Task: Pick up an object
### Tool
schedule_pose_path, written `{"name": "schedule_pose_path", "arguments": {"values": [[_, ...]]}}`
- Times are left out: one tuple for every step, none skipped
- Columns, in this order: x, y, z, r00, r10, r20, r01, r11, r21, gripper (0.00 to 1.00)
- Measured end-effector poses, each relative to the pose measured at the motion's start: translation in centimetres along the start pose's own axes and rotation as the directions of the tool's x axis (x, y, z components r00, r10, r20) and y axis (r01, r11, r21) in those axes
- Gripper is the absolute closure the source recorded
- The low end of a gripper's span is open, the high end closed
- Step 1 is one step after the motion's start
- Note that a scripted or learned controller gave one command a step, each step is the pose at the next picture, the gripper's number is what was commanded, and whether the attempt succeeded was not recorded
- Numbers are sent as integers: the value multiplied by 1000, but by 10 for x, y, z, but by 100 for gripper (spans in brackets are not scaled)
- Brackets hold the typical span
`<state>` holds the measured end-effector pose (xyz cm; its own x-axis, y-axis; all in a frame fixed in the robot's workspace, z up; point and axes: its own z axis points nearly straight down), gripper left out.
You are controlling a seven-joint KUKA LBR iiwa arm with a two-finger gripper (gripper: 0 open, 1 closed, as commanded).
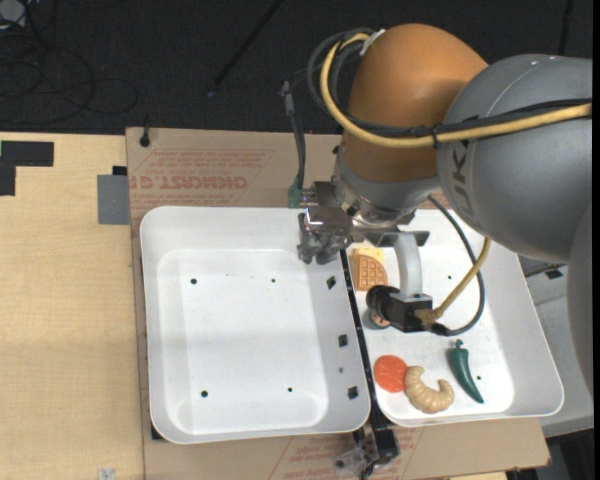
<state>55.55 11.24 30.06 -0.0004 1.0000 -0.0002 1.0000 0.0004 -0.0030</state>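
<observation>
**Waffle piece (370, 267) at the gripper's near side**

It lies in the right bin (540, 393), close to the wall shared with the left bin. It sits just toward the camera from the gripper (330, 231), apparently with its long axis along that wall. The wrist hides its far edge. Whether the gripper is spread or closed cannot be told.

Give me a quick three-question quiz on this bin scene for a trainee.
1. True or false: the green pepper lies in the view's right bin.
2. Which thing sits right beside the red disc? A) tan curved pastry B) green pepper C) blue cup
3. Which thing in that bin lies nearest the tool?

Key: 1 true; 2 A; 3 the waffle piece.
</observation>
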Motion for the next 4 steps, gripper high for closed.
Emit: {"name": "schedule_pose_path", "arguments": {"values": [[-8, -34, -59, 1000, -1, 2, 1, 1000, 3, 100], [-40, -82, -70, 1000, 0, 0, 0, 1000, 3, 100], [-40, -46, -204, 1000, -2, 0, 2, 1000, -7, 100], [23, -81, -236, 1000, 0, 1, 0, 1000, 1, 100]]}}
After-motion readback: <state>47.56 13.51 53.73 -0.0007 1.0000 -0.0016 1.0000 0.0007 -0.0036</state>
